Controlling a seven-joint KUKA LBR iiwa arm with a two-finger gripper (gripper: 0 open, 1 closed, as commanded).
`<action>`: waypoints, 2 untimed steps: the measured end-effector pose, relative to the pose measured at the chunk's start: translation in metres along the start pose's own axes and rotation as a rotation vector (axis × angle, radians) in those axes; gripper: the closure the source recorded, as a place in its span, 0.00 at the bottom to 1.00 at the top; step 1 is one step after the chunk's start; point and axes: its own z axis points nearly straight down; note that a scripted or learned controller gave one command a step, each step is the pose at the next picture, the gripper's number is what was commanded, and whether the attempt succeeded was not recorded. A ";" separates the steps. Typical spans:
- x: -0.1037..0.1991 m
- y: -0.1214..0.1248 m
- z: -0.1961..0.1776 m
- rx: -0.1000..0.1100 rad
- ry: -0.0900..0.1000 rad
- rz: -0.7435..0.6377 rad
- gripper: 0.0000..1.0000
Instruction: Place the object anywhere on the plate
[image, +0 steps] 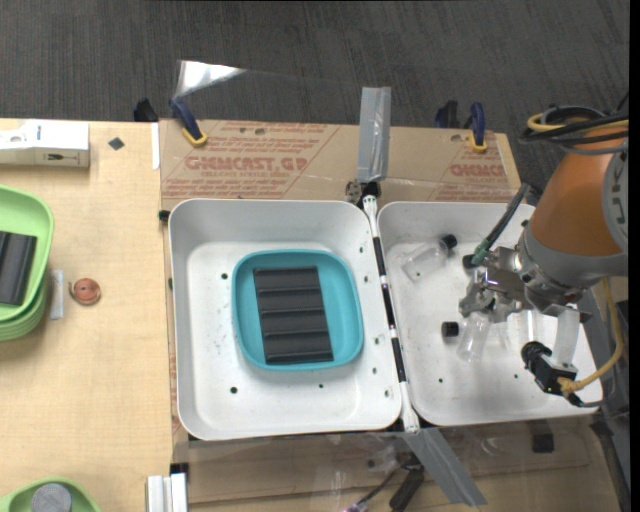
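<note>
The task's things lie in the right bin (430, 395): a clear plastic bottle with a dark cap (425, 256) at its upper left, and another clear piece (468, 338) just below the gripper (483, 300), with a small dark cap (450, 328) beside it. Clear plastic like this is probably light, stiff and slippery — thin walls may give under a squeeze, and a round body could roll or squirt out. A hold across the body near the capped neck looks safest to me.

The gripper sits low at centre-right of the frame, over the clear piece; whether it is parted or closed, and whether it has hold of anything, I cannot tell.

The teal plate (245, 300) lies mid-frame in the left bin (200, 400), with a dark ribbed insert (292, 313) covering its middle — landing room is wide, though the ribs may let a round thing roll. Between the bins runs a raised double rim (385, 300); the carry likely needs height to clear it.
</note>
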 end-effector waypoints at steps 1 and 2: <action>0.085 -0.016 0.000 0.000 -0.001 -0.021 1.00; 0.134 -0.020 -0.007 0.000 -0.002 -0.152 1.00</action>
